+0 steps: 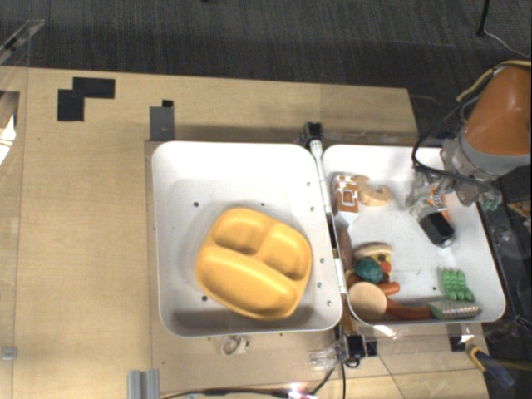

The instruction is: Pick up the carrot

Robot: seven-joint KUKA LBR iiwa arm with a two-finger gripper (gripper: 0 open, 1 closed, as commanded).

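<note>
Several toys (pixel 371 266) crowd the carrot (pixel 391 288) in the right bin (pixel 490 260).

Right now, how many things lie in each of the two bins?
Left bin: 1, the big yellow bread loaf.
Right bin: about 8 small toy foods, among them a green piece, a teal piece and a small orange piece that may be the carrot; the heap makes the count uncertain.
Total: about 9.

Even, bright overhead light; white bins (pixel 249 160) slightly glary, soft shadows beneath objects, small items a bit blurred
</note>
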